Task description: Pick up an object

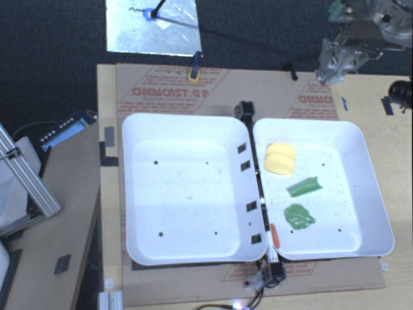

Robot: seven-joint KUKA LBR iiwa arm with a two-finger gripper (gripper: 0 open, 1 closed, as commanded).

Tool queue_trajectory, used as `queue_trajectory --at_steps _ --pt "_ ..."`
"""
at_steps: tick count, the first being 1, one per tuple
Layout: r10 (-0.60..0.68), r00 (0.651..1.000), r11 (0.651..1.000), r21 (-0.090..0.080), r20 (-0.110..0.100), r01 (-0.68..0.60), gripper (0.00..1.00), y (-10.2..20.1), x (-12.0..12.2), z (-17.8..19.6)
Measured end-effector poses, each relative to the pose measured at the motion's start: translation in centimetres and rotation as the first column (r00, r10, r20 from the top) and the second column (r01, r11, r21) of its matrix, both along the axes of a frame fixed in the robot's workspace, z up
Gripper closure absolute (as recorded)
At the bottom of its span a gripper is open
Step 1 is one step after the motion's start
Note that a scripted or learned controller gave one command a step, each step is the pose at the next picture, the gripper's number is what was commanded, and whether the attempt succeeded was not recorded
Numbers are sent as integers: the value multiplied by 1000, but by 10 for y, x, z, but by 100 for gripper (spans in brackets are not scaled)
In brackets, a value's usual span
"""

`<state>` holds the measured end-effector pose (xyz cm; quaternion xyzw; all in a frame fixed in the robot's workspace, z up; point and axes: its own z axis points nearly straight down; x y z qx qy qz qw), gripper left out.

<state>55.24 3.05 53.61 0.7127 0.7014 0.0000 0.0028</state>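
Note:
In the right bin (361,173) lie three objects. A pale yellow lump (280,159) rests near the bin's upper left corner. Below and right of it is a small green stick-like piece (304,186), and below that a flat green blob (299,216). My gripper (332,70) hangs high above the bench at the upper right, well beyond the bin's far edge and apart from all three objects. Nothing shows between its fingers.
The left bin (187,186) stands beside the right one, with black clips (250,166) along the shared divider. A small orange item (275,236) lies at the divider's near end. A shiny metal sheet (153,18) lies at the back left. A yellow clamp (193,75) is on the cardboard.

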Motion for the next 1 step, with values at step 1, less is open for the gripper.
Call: queue_trajectory --at_steps 1 --pt "5 1000 1000 -2 0 -5 100 -201 75 -2"
